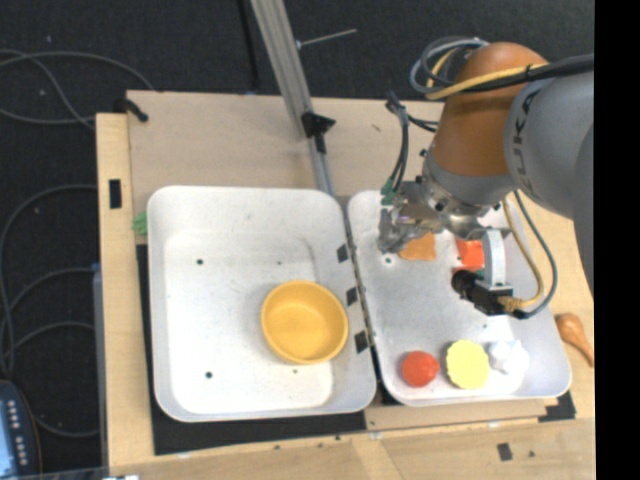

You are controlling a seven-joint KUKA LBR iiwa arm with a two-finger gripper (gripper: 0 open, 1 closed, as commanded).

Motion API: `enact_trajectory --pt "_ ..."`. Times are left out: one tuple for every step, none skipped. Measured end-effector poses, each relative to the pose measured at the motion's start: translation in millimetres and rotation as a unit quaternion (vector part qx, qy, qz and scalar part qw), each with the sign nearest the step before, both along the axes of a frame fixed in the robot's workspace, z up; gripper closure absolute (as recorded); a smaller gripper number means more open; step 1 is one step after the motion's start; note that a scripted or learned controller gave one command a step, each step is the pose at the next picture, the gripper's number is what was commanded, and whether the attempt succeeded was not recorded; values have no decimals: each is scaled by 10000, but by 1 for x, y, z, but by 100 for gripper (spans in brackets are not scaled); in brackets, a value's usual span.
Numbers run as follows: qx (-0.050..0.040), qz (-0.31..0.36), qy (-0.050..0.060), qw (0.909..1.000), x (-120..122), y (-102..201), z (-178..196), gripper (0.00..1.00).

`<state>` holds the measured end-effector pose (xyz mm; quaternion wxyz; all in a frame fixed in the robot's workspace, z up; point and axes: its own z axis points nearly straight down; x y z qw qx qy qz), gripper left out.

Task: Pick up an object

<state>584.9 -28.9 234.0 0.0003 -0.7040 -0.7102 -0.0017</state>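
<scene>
My gripper (397,231) hangs low over the upper left part of the right bin (440,313), below the orange-banded wrist. An orange wedge-shaped piece (421,249) lies right beside it, touching or partly under the gripper body; whether it is gripped I cannot tell. A red-orange block (470,255) sits just right of that. Along the bin's front lie a red ball (420,368), a yellow round object (467,365) and a small white object (506,356).
The left bin (200,268) holds a yellow bowl (304,321) near its right wall. A slanted metal rail (290,68) rises behind the bins. An orange item (575,334) lies on the bench right of the right bin. Black cables (500,293) trail from the wrist.
</scene>
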Motion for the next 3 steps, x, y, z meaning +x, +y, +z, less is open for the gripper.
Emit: enact_trajectory --pt "-8 -11 12 10000 -10 47 -7 100" --pt "2 3 -1 10000 -21 102 8 100" --pt "-1 -24 7 10000 -20 99 7 0"
